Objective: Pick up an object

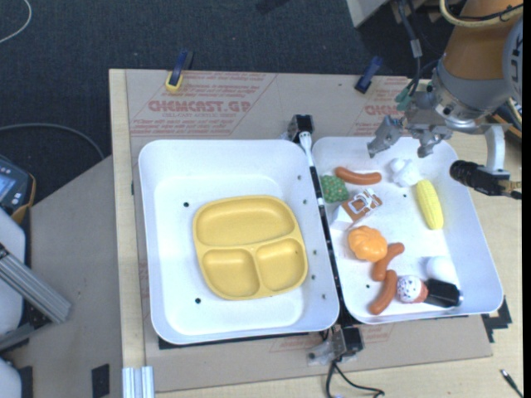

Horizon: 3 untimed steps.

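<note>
Above the back of the right bin (473, 247), the gripper (406, 142) hangs with its two fingers apart and nothing between them. Right under it lie a small white ball (404, 171) and a hot dog (358, 175). To grab one well, it should drop straight down, put one finger on each side, and close slowly.
</note>
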### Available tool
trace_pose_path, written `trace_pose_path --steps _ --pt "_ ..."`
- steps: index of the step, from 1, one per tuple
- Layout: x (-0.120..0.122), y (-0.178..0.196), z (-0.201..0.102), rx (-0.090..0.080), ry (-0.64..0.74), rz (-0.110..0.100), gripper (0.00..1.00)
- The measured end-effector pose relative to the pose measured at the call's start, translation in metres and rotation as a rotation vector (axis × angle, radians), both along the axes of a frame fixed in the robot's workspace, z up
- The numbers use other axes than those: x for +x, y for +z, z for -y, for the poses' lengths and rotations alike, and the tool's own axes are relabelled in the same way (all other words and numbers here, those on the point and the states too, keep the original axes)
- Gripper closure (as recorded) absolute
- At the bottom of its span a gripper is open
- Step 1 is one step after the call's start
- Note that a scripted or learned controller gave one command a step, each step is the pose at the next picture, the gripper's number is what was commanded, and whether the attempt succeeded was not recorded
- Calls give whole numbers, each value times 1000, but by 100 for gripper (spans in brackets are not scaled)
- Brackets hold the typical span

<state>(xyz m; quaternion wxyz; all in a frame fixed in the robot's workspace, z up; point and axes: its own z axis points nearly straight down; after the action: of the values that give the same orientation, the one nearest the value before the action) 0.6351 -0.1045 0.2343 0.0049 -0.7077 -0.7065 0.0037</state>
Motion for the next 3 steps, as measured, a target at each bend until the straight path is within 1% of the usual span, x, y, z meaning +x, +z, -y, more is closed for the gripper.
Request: trace_pose_path --steps 1,2,3 --pt "2 7 0 -2 2 13 0" --pt "6 -36 -1 -1 2 7 0" --pt "4 -92 8 -1 0 5 0"
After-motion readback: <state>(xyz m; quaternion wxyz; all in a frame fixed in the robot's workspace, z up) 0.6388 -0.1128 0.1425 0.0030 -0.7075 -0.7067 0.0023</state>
